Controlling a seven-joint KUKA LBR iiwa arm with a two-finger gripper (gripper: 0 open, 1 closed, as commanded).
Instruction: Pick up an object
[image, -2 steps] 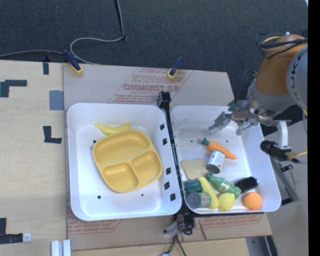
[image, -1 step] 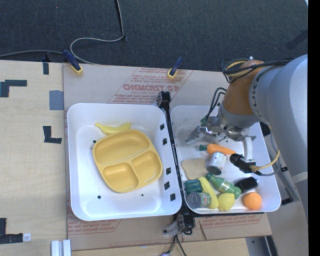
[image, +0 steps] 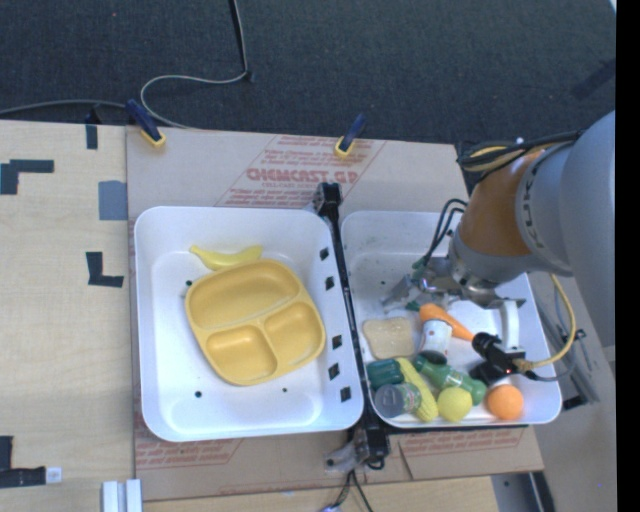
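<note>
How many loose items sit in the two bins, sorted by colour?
Yellow: 4, divided plate, banana, corn cob, lemon
Orange: 2, carrot, orange ball
Green: 2, cup, bottle
Beige: 1, bread slice
Total: 9 told apart; other pieces in the right bin are unclear.

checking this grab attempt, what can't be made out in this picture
- Gripper, camera view: the arm's wrist covers most of it, so its fingers and anything between them can't be judged.
- Banana, left bin: the yellow divided plate hides its lower part.
- Toy pile, right bin: items overlap; the grey piece is too small to identify.
</note>
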